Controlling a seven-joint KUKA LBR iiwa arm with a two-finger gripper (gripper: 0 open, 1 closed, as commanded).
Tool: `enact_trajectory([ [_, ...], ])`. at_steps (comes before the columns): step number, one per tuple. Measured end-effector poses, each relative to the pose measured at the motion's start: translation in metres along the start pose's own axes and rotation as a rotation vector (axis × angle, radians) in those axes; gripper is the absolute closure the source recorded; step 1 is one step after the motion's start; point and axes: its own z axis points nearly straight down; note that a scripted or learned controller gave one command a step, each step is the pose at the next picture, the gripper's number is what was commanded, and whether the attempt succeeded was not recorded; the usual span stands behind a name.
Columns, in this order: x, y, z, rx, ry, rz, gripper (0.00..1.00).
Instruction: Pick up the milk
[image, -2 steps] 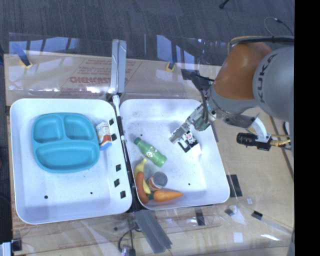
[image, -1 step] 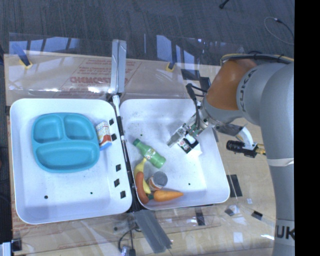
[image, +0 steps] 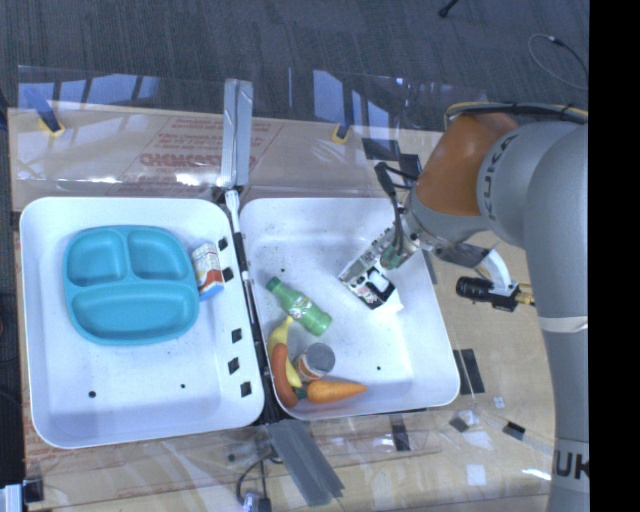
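The milk (image: 207, 270) is a small white carton with red and blue print. It lies in the left bin (image: 120, 410), against the right edge of the blue divided plate (image: 130, 283). My gripper (image: 369, 282) is low in the right bin (image: 420, 370), near its upper middle and far to the right of the milk. It points down and to the left. Nothing shows clearly in its grasp.
The right bin's lower left holds a green bottle (image: 299, 307), a banana (image: 281, 352), a small can (image: 319, 359) and a carrot (image: 334, 391). The grey arm (image: 520, 200) with its orange band (image: 462, 165) reaches over the right bin's right side. A metal divider (image: 237, 130) stands between the bins at the back.
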Motion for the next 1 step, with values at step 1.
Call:
enact_trajectory([
  [1,0.0125,0.0649,-0.0935,0.001,0.004,-0.011,1.0],
])
